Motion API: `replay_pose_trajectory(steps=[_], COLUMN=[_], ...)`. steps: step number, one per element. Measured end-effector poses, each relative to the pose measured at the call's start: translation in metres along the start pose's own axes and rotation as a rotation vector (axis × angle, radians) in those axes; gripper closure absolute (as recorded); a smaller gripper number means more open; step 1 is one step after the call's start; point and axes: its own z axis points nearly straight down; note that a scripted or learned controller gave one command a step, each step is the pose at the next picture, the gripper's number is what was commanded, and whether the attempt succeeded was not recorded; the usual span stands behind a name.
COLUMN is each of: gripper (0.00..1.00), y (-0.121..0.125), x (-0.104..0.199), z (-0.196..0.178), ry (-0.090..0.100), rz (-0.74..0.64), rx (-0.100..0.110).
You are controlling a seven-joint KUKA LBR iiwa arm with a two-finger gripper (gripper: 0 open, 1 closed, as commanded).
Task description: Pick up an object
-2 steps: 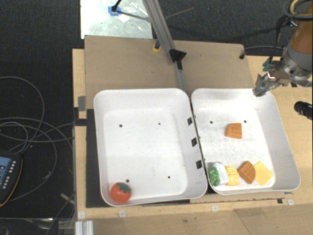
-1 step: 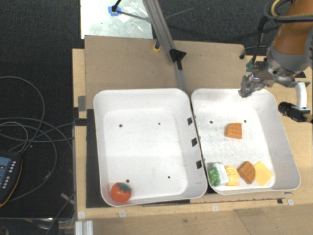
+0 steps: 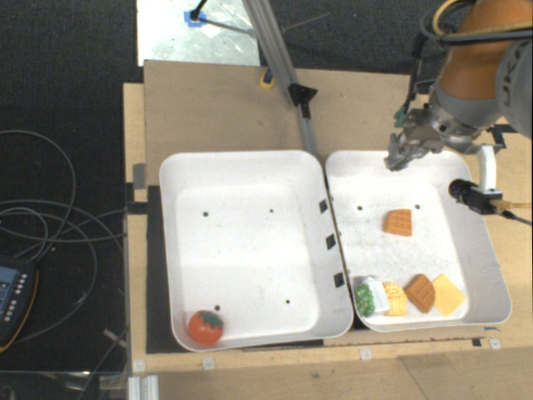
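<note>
My gripper (image 3: 398, 158) hangs over the far edge of the right bin (image 3: 475, 248), above and a little left of an orange waffle-like piece (image 3: 399, 222) that lies in the middle of that bin. Nothing shows between its fingers. Along the near wall of the right bin lie a green and white piece (image 3: 367, 296), a yellow corn piece (image 3: 394, 299), a brown waffle piece (image 3: 420, 293) and a yellow cheese slice (image 3: 447, 295). A red tomato (image 3: 205, 327) rests in the near left corner of the left bin (image 3: 241, 182).
A slanted metal pole (image 3: 279, 48) crosses the bench behind the bins. Black clips (image 3: 330, 241) sit along the seam between the two bins. Cables and a pendant (image 3: 12, 290) lie on the floor at the left.
</note>
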Motion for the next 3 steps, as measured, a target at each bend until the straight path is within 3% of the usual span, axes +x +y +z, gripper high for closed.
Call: replay_pose_trajectory(steps=[3], gripper=[1.0], y=[-0.025], x=[0.154], z=[-0.002], ry=[0.001], rz=[-0.002], rx=[-0.001])
